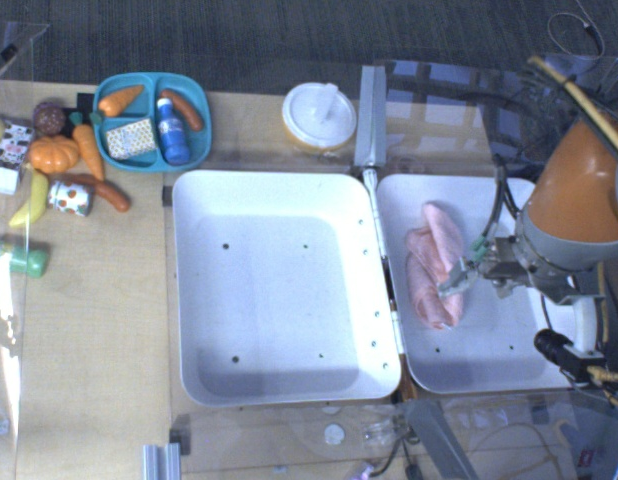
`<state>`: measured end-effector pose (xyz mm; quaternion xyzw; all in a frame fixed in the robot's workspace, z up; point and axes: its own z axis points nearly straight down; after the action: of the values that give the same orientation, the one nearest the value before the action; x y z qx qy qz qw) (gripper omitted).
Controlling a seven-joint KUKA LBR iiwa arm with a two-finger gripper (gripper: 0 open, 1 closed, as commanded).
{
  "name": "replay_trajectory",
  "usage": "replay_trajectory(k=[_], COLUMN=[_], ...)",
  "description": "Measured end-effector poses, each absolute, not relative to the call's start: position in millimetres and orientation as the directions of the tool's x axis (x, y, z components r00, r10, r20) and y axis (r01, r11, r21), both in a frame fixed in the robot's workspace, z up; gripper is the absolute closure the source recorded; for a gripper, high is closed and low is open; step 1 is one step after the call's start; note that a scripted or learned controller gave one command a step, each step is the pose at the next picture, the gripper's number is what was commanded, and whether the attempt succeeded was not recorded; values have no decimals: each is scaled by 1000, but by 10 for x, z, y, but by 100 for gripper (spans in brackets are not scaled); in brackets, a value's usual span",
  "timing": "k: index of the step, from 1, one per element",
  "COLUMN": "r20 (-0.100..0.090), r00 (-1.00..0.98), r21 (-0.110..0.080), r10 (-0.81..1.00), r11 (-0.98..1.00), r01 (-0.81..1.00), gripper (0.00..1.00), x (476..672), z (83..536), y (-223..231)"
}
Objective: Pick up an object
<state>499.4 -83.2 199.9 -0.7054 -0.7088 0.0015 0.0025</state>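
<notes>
Start at the near edge, where the right bin (469,373) shows bare floor in front of the work, and look up to the gripper (459,276) reaching in from the right on the grey arm (579,208) with its orange band. Its fingers appear spread, with one slim fingertip (447,288) lying against the right flank of the pink cloth (434,263) and nothing caught between them, so you should not count this as a hold. The cloth is the only thing to pick here: a soft, folded bundle lying lengthwise in the left half of that bin, near the divider (384,268) but seemingly clear of it. To do this step well, I would centre the fingers over the thickest fold rather than the edge, press down enough to gather fabric, then close before lifting; a grab at the rim is likely to slip off. Lift straight up, since a limp cloth may trail and snag the wall. Beyond, the left bin (279,288) sits alongside, and farther back on the bench (239,128) the white lidded cup (319,116) and blue toy-food tray (154,118) stand well apart.
</notes>
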Motion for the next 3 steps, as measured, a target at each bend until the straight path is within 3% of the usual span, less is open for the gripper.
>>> replay_trajectory(k=[1, 2, 3], r20=[0, 0, -4], r00=[-130, -130, -92], r21=[3, 1, 15], r10=[991, 991, 996], r11=[130, 130, 92], r01=[991, 991, 996], gripper=[0, 0, 0], x=[5620, 6087, 5663], z=[938, 1128, 903], y=[-930, -1250, -945])
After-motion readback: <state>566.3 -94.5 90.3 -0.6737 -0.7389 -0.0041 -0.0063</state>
